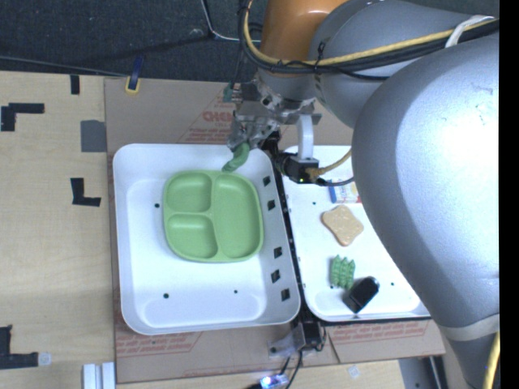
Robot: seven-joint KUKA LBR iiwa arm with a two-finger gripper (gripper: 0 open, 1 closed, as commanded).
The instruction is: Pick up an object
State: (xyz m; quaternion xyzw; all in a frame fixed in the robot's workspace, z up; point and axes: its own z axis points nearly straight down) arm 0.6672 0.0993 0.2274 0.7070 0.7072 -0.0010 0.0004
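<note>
1. In the camera view, the gripper (247, 140) hangs over the 1 o'clock corner of the left bin (138, 217).
2. A small green object (237, 160) hangs at its fingertips, apparently pinched between them, just above the 1 o'clock rim of the green divided plate (212, 215).
3. The right bin (324, 298) holds a tan bread piece (344, 224), and toward 6 o'clock from it a green ridged toy (341, 271) touching a black object (361, 293).
</note>
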